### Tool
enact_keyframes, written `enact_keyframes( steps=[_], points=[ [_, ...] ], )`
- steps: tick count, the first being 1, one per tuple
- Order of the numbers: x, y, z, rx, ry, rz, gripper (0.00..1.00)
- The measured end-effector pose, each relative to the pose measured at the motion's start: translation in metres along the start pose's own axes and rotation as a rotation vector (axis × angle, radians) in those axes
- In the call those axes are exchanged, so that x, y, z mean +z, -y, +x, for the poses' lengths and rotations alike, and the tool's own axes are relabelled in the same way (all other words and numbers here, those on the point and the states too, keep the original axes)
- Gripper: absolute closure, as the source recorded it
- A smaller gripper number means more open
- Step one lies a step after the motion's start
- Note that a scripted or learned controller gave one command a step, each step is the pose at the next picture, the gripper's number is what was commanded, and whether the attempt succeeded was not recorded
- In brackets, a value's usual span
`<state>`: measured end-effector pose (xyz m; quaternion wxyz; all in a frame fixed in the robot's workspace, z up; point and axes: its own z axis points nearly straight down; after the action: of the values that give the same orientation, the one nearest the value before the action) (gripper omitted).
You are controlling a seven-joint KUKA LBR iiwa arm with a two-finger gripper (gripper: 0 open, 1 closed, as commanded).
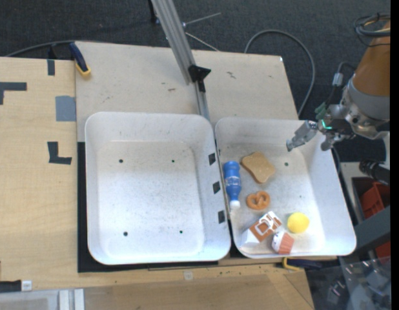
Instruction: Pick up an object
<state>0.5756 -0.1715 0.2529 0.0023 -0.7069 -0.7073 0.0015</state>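
Hovering with unclear finger state, pincer (307, 136) sits near bread slice (258, 167), apart.

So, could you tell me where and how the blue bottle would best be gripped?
Probably across the middle of the blue bottle, coming straight down from above. It lies flat, lengthwise along the right bin's left wall, cap toward the near end, so the claw should close across its narrow width, though the wall side looks tight.

No text, label or number can be read; the orange-and-white carton (265, 226) bears markings too small to make out.
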Motion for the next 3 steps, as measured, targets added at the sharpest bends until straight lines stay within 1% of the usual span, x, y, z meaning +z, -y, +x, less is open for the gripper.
enact_keyframes(
  steps=[1, 2, 3],
  points=[
    [-0.003, -0.001, 0.0, -0.002, 0.001, -0.004, 0.0],
    [0.041, -0.002, -0.002, 0.0, 0.001, 0.0, 0.0],
    [0.089, -0.009, 0.001, -0.001, 0.001, 0.001, 0.0]
  ],
)
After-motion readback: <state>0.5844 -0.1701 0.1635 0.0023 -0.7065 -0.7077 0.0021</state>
